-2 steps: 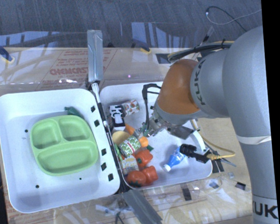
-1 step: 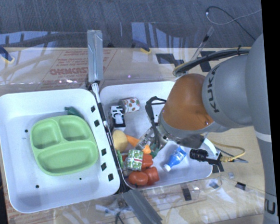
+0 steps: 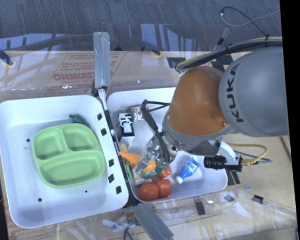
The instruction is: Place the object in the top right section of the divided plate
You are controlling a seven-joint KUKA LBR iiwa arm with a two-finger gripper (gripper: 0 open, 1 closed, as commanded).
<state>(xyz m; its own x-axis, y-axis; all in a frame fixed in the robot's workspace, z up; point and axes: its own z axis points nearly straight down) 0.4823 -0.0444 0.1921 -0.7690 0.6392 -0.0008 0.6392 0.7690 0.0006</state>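
Seen from above at a slant: two shallow white bins side by side on the table (image 3: 27, 69). In the left bin (image 3: 14, 169), a light green divided plate (image 3: 68, 154) with three sections, two small ones at the top and one wide one below, all bare. Just beyond the plate's top right section, a small dark green thing (image 3: 77, 118) lying against the plate's rim; hard to say what it is.

In the right bin (image 3: 217, 181), a crowded heap of play food: two red tomato-like pieces (image 3: 154, 189) touching each other at the near wall, an orange carrot-like piece (image 3: 130, 157) near the divider between the bins, a small white bottle with a blue cap (image 3: 187, 170) lying tilted just right of the tomatoes, and a black-and-white packet (image 3: 126, 123) toward the far side.

Reaching in from the right, the grey arm with its orange band (image 3: 198, 105), bulking over most of the right bin. Below it, the tool (image 3: 154, 160) down among the heap, just above the tomatoes and beside the carrot piece. Cannot tell how the tool is set or whether anything is caught in it: metal parts and clutter blend together there.
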